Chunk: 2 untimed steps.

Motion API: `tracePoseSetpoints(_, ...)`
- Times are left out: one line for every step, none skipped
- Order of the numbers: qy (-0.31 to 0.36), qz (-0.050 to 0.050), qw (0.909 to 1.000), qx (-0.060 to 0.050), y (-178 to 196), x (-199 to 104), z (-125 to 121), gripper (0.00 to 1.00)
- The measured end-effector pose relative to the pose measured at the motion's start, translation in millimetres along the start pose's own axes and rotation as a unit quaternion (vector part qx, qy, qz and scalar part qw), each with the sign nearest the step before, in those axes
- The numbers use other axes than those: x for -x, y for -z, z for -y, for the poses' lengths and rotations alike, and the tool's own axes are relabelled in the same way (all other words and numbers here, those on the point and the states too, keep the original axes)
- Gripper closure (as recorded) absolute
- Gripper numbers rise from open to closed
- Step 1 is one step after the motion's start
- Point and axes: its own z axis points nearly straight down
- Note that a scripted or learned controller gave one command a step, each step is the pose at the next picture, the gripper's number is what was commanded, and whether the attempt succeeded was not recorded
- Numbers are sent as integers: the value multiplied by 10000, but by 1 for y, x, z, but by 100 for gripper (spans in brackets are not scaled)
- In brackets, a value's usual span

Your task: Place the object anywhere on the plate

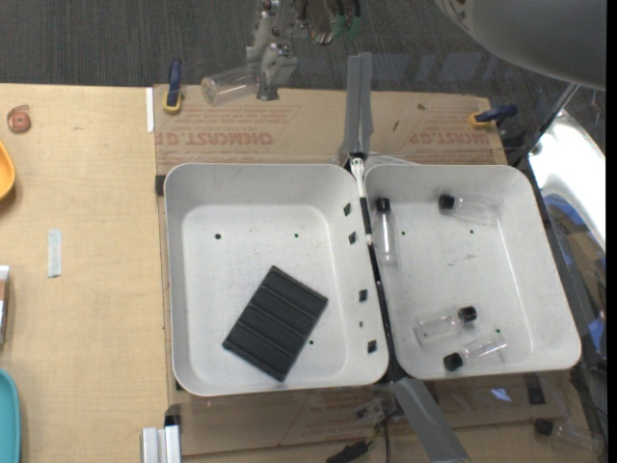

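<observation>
End effector [268, 75] grips a clear vial [224, 88] between closed fingers, well above the black plate [276, 322]. Lower squarely over plate centre; release low.

The counter [87, 210] is pale wood across the left of the frame, with a brown cardboard sheet [318, 128] laid over its middle and right. Two shallow white bins sit directly on the cardboard, side by side and touching: the left bin [193, 201] at centre, the right bin [521, 210] just right of it. On the bare wood at far left lie a small grey strip [54, 254] and, toward the upper left corner, a small reddish disc [17, 119].
</observation>
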Motion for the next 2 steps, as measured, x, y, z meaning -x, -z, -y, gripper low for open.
tracePoseSetpoints(-4,17,10000,6,9,1,0,100)
tracePoseSetpoints(-7,33,10000,11,18,3,0,100)
